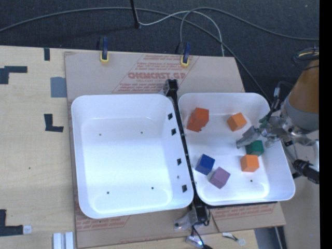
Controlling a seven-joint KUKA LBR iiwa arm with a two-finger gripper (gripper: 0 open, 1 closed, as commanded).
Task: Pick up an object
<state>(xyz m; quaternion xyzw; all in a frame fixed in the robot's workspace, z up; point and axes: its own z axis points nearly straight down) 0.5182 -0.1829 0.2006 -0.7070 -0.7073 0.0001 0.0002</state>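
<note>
Brown cardboard sheet (155, 74) with red print lies mid-frame on pale wooden bench (31, 154). Two blue-and-yellow clamps (105, 51) (185, 55) grip its upper edge. Dark tape marks (52, 122) dot bench at left. Thin cables (202, 14) loop over dark carpet (62, 9) along frame top.

**Colours in the two bins**

Both the left bin (124, 154) and the right bin (233, 191) are white. In the right one lie a red-orange block (197, 119), two orange cubes (236, 121) (249, 163), a blue cube (205, 164), a purple cube (219, 177) and a green block (254, 148), possibly teal. The cardboard sheet (150, 71) is brown with red lettering. The tabletop (31, 170) is pale wood with dark tape marks.
</note>
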